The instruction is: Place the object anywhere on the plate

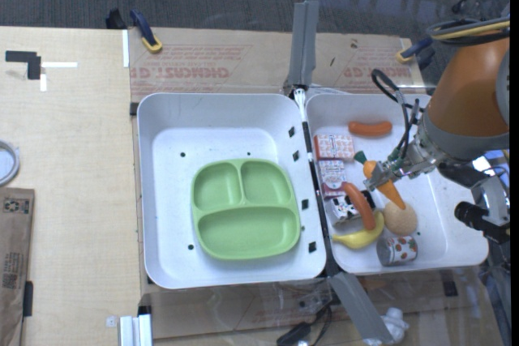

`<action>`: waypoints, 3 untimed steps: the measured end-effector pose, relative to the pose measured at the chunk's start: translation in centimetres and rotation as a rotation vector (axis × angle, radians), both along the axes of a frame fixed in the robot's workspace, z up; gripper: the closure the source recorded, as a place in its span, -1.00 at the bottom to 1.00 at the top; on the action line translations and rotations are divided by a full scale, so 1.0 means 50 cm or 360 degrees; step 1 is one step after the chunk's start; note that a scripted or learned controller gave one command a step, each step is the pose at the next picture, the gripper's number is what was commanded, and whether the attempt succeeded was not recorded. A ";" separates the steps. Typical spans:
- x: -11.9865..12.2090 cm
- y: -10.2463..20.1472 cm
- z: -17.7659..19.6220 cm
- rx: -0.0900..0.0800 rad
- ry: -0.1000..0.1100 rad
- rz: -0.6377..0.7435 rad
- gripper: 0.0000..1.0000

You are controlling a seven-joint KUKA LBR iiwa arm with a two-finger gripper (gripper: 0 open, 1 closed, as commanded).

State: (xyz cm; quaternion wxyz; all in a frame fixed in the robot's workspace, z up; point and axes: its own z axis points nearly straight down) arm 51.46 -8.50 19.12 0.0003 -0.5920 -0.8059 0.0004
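Lowest in the frame among the bin contents, a small tin can (pixel 396 249) lies on its side near the bottom edge of the right bin (pixel 454 243), with a yellow banana (pixel 362 236) just to its left and a tan, egg-shaped item (pixel 400 219) touching it from above. A red-orange sausage-like piece (pixel 359 205) rests across a small black-and-white carton (pixel 343 210). Above those, 2 red-and-white packets (pixel 333 159) lie along the bin's left wall, and another orange sausage (pixel 371 127) sits in the upper part of the bin.

From the right of the frame the grey arm with its orange band (pixel 474 89) reaches down, and the gripper (pixel 385 174) is low over an orange carrot (pixel 388 185) at the middle of the right bin; whether it is open or closed cannot be told.

At centre frame, the left bin (pixel 162 198) holds a green 3-compartment plate (pixel 245 208), well apart from the carrot.
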 end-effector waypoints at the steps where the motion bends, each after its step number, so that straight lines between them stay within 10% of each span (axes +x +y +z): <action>1: 0.035 0.136 0.037 -0.0001 -0.0002 0.0587 1.00; 2: 0.059 0.252 0.018 -0.0001 0.0000 0.0854 1.00; 3: 0.059 0.252 0.018 -0.0001 -0.0001 0.0854 -1.00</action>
